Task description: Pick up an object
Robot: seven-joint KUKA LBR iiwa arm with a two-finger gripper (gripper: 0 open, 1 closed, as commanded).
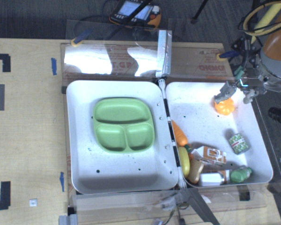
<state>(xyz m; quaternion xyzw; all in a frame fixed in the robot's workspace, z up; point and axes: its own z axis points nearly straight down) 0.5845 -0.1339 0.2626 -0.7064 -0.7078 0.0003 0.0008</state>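
Gripper [235,92] hangs over the far part of the right bin [196,95], its two grey fingers spread apart, one at the left just above an orange toy fruit [225,107] and one further right. Nothing sits between them; the fruit lies on the bin floor just below the left finger.

Other items crowd the right bin's near side: a toy carrot [179,134] against the dividing wall, a yellow banana-like piece [183,159], a small brown-and-white carton [212,154] whose print is too small to read, a white tube-like item [213,177], a green toy [240,174], and a small green patterned can [238,143], label unreadable.

The left bin [79,125] holds a green divided plate [124,124] with three compartments. Cardboard [201,62] behind the bins bears reddish lettering, too blurred to read surely.
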